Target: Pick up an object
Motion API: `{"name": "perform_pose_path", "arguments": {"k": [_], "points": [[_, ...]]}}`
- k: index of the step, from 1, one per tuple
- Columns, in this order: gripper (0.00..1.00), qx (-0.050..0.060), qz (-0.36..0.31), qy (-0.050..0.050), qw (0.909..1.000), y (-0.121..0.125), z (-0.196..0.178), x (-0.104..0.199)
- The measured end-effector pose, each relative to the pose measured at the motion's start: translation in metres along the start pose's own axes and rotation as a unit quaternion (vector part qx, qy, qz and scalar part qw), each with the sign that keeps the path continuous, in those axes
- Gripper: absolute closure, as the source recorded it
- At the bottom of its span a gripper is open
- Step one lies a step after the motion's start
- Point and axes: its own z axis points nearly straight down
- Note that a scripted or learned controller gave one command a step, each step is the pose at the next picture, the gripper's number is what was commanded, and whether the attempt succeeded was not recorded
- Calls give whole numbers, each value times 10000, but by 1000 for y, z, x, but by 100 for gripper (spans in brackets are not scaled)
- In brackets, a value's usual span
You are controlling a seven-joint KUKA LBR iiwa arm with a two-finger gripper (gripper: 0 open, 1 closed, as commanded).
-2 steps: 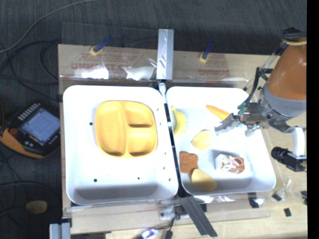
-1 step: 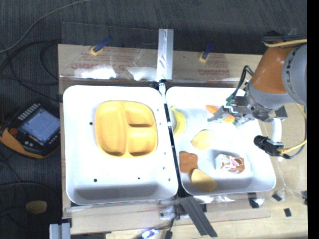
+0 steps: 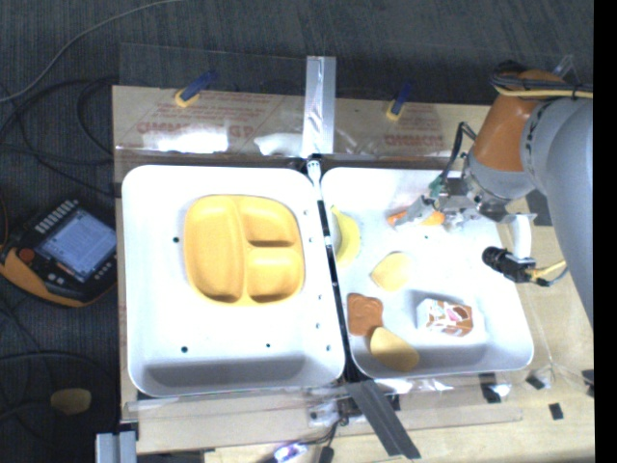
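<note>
As the arm reaches in from the right, we find the gripper low over the far part of the right bin, close to a small orange piece — whether it touches that piece we cannot tell, nor the state of the claw, so no grasp is confirmed; we judge this the approach step, with the lift not yet made. Next move calls for settling squarely on one object and rising clear of the bin wall. Other candidates in the same bin: a pale yellow piece mid-bin, a brown piece touching a tan piece near the front, a printed white packet beside them, a yellow-green item against the divider — none blocks the reach. The left bin bears a yellow divided tray, well apart
</note>
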Motion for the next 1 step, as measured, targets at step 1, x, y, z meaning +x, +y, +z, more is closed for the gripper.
{"name": "perform_pose_path", "arguments": {"k": [1], "points": [[0, 42, -513, 23, 9987, -61, -47, 51]]}}
